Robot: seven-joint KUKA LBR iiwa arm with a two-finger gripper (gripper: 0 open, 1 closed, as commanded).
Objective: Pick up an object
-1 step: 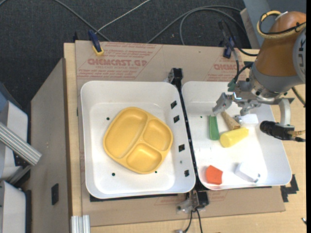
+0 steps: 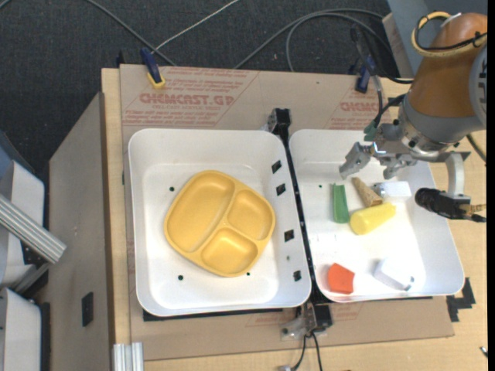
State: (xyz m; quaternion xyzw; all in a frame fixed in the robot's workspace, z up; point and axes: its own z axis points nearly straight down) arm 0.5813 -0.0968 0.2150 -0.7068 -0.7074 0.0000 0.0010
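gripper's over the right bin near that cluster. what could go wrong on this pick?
1. Clutter: the green block, tan piece and yellow cylinder lie close together below the gripper, so the descent may nudge or catch two at once.
2. The yellow cylinder looks rounded and could roll out of a pinch.
3. The cluster sits near the divider, so a shoved piece may jam against it.

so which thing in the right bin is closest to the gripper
The tan cone, lying just below the gripper. The green block, yellow piece and orange block lie farther off.
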